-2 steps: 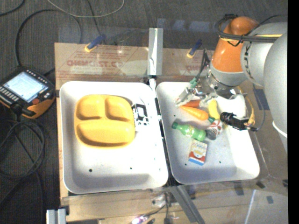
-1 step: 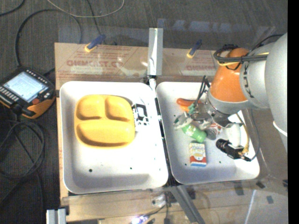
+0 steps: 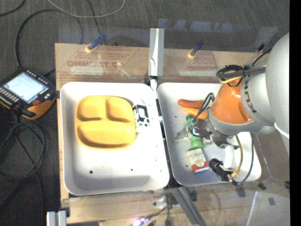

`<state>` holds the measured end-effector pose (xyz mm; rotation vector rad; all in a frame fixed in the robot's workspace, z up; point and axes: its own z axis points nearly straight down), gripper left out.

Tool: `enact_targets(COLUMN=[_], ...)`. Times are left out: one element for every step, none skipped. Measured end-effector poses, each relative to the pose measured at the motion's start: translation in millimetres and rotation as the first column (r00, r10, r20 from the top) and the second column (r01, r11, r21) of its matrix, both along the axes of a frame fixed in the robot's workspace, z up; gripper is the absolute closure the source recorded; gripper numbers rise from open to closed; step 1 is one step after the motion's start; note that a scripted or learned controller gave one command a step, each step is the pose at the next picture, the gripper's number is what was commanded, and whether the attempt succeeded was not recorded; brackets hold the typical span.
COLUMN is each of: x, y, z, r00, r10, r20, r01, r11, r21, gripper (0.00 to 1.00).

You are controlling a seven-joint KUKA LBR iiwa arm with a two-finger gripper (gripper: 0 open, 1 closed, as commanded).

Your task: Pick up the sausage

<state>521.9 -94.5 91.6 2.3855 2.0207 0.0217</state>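
The arm [image 3: 244, 98] hangs over the right bin [image 3: 171, 126], its gripper [image 3: 200, 131] among the toys, grip impossible to tell; next it must find the sausage.

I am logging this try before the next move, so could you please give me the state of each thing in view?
Yellow plate: upright in the left bin, compartments bare.
Orange item: lying in the right bin, partly under the arm.
Small carton: lying flat near the right bin's front.
Green item: beside the wrist, too hidden to judge.
Gripper: low over the right bin.
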Motion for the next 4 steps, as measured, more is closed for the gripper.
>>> enact_targets(x=[-38,-38,-37,-36], y=[82,82,82,82], z=[91,99,108,116], r00=[0.988,0.988,0.988,0.988], r10=[0.152,0.152,0.152,0.153], r20=[-0.023,-0.025,-0.027,-0.028], r01=[-0.152,-0.152,-0.152,-0.153], r11=[0.988,0.988,0.988,0.988], r21=[0.003,0.004,0.005,0.006], gripper=[0.0,1.0,1.0,1.0])
